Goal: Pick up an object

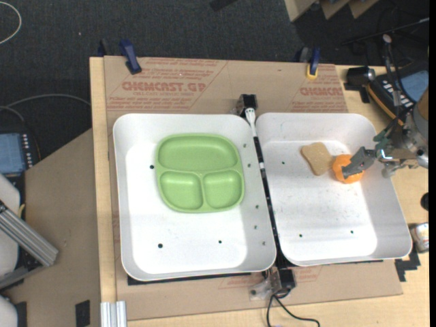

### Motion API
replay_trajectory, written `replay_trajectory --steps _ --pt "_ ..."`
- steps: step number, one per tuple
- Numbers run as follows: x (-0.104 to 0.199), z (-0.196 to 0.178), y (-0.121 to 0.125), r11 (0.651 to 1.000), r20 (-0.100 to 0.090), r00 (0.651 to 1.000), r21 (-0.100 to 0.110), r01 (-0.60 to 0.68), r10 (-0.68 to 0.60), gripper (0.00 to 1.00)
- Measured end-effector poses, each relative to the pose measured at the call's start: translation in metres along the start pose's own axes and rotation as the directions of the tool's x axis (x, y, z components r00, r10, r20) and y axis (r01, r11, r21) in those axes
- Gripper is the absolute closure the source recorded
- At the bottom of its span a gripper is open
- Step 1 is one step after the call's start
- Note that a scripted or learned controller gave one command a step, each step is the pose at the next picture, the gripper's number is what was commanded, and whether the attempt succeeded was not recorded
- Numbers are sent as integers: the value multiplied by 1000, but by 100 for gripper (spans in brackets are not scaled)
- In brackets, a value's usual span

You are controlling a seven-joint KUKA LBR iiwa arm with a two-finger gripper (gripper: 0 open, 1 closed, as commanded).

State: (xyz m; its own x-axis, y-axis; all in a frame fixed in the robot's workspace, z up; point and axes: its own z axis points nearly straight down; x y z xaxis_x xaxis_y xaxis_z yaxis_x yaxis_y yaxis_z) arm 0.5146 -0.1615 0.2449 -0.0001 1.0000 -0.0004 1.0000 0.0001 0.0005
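Orange object sits in right bin, upper right area, touching tan piece on its left. Tool reaches in from right, at orange object's edge; finger spread: cannot tell, grasp not confirmed. Judgement: approach done, grip and lift pending. Orange object small, rounded, smooth-looking. Tan piece flat, wedge-like, matte, maybe bread-like toy. Left bin holds green divided plate, three compartments, smooth plastic. Bins shallow, white, glossy, rounded corners, on bench.
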Motion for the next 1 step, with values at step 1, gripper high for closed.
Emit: replay_trajectory --steps 1 --pt "-66 74 23 1000 -1 1000 5 -4 4 0"
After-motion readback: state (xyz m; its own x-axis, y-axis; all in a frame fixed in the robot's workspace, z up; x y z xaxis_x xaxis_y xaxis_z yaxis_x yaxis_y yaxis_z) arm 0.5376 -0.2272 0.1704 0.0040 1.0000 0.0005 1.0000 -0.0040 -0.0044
